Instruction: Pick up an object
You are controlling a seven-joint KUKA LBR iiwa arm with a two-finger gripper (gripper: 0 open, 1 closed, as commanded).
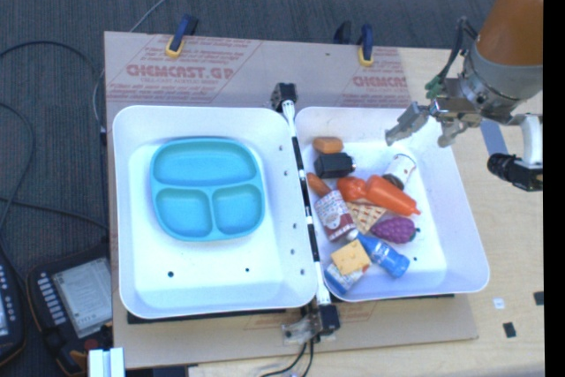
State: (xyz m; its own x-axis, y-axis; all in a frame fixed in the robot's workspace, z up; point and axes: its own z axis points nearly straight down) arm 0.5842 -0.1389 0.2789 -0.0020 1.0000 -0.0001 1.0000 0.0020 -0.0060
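My gripper hangs open over the far right part of the right bin, with nothing between its fingers. Below it and slightly left lies a small white bottle. Toys are piled in the bin's left and middle: an orange carrot, a black block, a brown roll, a red-labelled can, a waffle piece, a purple item, a yellow cheese wedge and a blue bottle.
The left bin holds a blue divided plate. A black-and-white bar runs along the seam between the bins. Two clamps pin the board's far edge. The right bin's right side shows bare white floor.
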